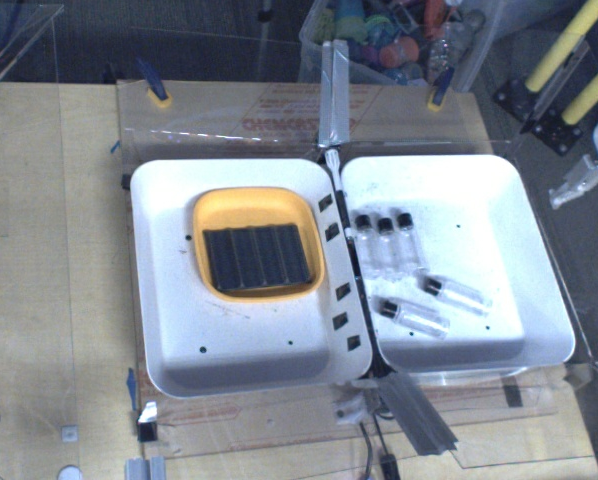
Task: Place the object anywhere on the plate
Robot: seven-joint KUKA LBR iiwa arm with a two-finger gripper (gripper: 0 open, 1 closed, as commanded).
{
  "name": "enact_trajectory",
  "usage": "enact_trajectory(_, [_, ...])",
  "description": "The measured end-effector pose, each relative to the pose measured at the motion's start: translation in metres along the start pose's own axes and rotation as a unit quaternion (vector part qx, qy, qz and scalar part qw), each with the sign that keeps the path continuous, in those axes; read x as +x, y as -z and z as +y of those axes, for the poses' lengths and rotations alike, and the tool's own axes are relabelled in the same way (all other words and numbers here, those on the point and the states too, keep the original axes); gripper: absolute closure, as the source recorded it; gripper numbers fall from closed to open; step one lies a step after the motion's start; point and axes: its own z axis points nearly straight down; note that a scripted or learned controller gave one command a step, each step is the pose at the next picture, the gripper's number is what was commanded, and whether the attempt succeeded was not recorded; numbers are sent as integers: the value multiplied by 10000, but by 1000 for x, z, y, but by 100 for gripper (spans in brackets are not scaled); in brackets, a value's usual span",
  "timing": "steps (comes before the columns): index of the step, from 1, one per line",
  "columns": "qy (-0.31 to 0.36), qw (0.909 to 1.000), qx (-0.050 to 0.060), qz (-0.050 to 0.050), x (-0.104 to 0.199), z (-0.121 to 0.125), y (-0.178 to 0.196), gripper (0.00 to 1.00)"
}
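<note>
Five vials [407, 268] lie in the bin [499, 183] nearest the hand [577, 183], the plate [254, 206] farther off; its grip cannot be told.

Wooden bench [59, 268] with two white bins side by side, left bin [164, 348] and right bin [539, 308].

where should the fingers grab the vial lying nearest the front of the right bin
Take the front vial across the middle of its clear body, coming straight down from above. It lies flat on the floor of the right bin, black cap toward the divider, so the fingers should close across its narrow width, not along its length. The other loose vial lies just behind it, apart, leaving some room.
</note>
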Motion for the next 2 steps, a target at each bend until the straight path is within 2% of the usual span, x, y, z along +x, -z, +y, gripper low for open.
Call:
enact_trajectory(1, [1271,9919,-29,-27,5,-39,61,0])
enact_trajectory(2, [1579,9874,-32,-30,2,-21,93,0])
